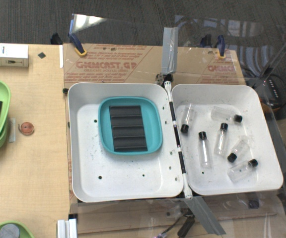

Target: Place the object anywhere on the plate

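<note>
Across right bin point(262, 108): six capped vials point(203, 148) lie loose, none on teal plate point(130, 125) in left bin point(83, 157). Gripper state: cannot tell. Step judged: pre-grasp. Next: descend on one isolated vial, lift, carry left over plate.

Plate point(155, 128) in left bin point(83, 177); vials point(203, 148) in right bin point(262, 177).

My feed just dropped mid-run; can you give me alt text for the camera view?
Two white bins sit side by side: the left bin holds a teal plate with a dark ribbed insert, and the right bin holds six clear vials with black caps scattered loose. None of the vials is on the plate.
</note>
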Robot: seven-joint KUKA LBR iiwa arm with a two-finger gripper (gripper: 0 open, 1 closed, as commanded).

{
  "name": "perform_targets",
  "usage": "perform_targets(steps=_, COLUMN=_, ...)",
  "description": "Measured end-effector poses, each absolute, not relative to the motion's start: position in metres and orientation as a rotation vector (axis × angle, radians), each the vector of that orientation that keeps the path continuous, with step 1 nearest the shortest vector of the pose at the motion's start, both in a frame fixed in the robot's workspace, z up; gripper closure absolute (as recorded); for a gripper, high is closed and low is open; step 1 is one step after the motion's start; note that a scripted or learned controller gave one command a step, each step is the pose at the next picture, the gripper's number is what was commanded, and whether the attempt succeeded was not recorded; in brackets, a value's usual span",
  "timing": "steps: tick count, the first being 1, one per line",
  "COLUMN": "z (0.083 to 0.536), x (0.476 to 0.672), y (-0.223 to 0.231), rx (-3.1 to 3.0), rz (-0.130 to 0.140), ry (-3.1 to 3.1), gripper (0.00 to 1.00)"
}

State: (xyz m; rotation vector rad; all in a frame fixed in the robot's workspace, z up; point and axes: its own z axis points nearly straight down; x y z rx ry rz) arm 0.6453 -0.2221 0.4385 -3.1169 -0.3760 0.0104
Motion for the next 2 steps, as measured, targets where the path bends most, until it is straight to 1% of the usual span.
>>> perform_targets(steps=2, z=0.4385, x=0.6453, y=-0.2221, rx=-3.117, rz=0.010, ry=-0.376, gripper=0.00)
